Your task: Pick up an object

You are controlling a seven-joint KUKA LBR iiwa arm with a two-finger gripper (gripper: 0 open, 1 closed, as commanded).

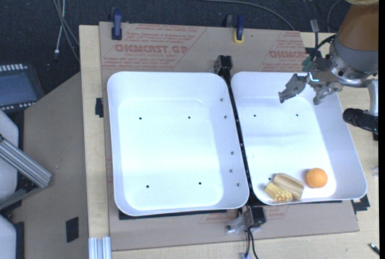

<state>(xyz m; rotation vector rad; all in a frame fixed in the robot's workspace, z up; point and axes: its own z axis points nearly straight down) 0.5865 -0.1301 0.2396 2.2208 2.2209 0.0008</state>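
- Gripper [308,91]: hung over the far part of the right bin, near its far right corner; two fingers spread wide apart, nothing between them.
- Arm [360,29]: grey with an orange band, reached in from the right edge above the gripper.
- Right bin [301,131]: shallow, white, directly under the gripper; its far and middle floor was bare.
- Orange ball [316,178]: lay in the near right part of the right bin, well apart from the gripper.
- Corn cob [284,187]: yellow and tan, lay at the near edge of the right bin, just left of the orange ball.
- Left bin [174,137]: shallow, white, side by side with the right bin, touching along the middle.
- Cardboard sheet [162,44]: lay under both bins, printed with red lettering at the far side.
- Blue clamps [117,23]: held the far edge of the cardboard sheet.
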